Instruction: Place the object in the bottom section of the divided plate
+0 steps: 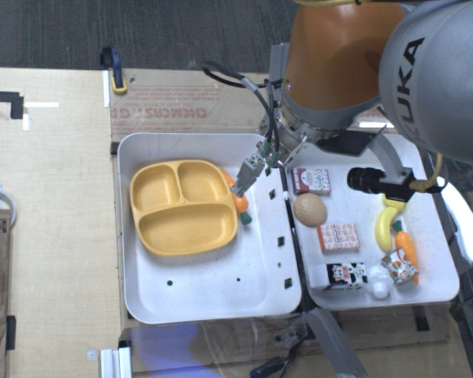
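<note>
Small orange object (pixel 240 203), green tip, lies in left bin (pixel 197 290) just beside divided plate (pixel 184 205), right rim. Looks light, rigid, smooth plastic; likely slips, best pinched across middle. Gripper (pixel 244 176) directly above it; cannot tell grip state. Count: one plate, three empty sections; two bins; right bin (pixel 437 290) roughly nine items.

Evenly and brightly lit from overhead. Soft, short shadows under the yellow divided plate (pixel 185 207). Strong white glare along the right bin's far edge (pixel 455 203). Orange band (pixel 339 53) slightly soft, close to the lens; mild grain throughout.
</note>
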`<action>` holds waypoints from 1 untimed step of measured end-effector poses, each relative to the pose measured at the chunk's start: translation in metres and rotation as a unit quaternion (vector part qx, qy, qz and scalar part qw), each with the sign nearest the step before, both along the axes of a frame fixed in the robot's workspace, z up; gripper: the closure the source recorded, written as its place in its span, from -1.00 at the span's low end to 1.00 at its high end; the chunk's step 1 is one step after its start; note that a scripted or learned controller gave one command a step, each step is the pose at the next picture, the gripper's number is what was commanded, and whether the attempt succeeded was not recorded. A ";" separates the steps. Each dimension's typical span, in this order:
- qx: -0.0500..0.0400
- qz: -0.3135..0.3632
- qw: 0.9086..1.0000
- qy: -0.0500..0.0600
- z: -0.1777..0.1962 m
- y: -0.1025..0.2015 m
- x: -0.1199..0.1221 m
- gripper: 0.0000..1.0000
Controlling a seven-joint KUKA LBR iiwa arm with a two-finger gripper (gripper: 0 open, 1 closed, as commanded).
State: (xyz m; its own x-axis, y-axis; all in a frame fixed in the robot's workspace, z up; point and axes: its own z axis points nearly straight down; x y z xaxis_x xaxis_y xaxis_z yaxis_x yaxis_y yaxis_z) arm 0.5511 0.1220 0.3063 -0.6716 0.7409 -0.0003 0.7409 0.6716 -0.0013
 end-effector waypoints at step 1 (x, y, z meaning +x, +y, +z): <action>-0.001 -0.002 1.000 0.000 0.008 -0.002 0.001 1.00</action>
